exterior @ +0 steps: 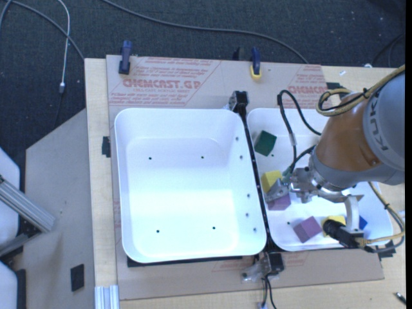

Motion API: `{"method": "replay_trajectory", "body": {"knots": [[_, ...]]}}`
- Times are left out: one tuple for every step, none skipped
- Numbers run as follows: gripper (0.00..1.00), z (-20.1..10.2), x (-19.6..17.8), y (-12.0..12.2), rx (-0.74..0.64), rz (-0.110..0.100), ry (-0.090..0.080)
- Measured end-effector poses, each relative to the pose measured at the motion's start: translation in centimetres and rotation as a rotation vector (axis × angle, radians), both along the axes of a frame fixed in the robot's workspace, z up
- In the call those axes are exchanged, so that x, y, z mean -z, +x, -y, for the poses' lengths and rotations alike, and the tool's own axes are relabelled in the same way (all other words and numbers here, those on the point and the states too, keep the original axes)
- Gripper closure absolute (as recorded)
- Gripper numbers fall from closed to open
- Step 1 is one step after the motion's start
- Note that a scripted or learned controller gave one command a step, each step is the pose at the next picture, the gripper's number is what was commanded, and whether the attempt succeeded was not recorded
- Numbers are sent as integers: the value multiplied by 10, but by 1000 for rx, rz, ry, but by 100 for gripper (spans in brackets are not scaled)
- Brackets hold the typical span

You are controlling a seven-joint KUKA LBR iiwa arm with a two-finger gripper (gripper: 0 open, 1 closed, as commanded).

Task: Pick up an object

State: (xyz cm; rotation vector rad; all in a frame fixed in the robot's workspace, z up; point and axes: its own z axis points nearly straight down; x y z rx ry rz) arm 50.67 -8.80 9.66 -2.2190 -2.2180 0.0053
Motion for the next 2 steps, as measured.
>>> {"method": "replay_trajectory", "body": {"knots": [[100, 0, -13, 2, -1, 6, 0], [100, -1, -72, -5, -1, 10, -1]]}}
